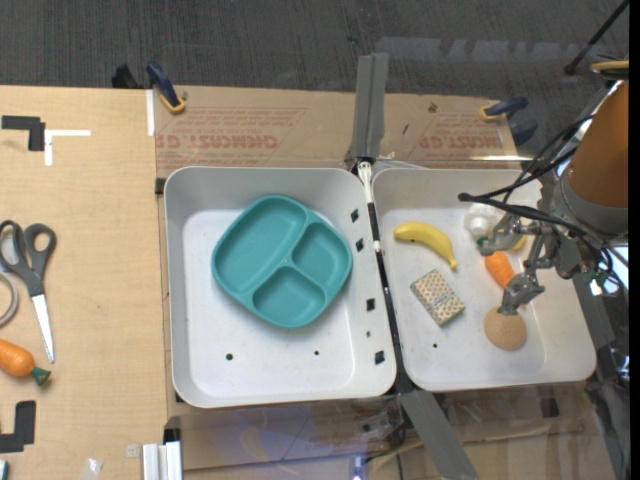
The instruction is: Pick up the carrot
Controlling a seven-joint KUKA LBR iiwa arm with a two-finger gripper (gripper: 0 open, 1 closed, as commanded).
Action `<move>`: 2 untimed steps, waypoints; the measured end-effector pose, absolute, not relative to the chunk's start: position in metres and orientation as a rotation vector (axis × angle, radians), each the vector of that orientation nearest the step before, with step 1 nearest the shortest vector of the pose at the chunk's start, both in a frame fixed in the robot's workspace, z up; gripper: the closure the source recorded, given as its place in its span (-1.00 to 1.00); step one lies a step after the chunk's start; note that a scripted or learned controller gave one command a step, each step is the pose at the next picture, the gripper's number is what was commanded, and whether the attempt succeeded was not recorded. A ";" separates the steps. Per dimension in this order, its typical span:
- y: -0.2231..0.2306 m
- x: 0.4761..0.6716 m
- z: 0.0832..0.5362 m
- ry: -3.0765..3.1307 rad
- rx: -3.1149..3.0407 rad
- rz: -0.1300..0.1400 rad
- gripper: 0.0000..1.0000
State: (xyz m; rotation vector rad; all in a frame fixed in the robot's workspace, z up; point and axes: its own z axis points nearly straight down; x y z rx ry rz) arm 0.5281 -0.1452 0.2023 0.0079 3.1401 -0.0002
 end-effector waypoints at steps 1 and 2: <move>-0.182 0.551 0.093 3.137 -0.019 -0.002 -1.00; -0.180 0.553 0.103 3.133 -0.027 -0.004 1.00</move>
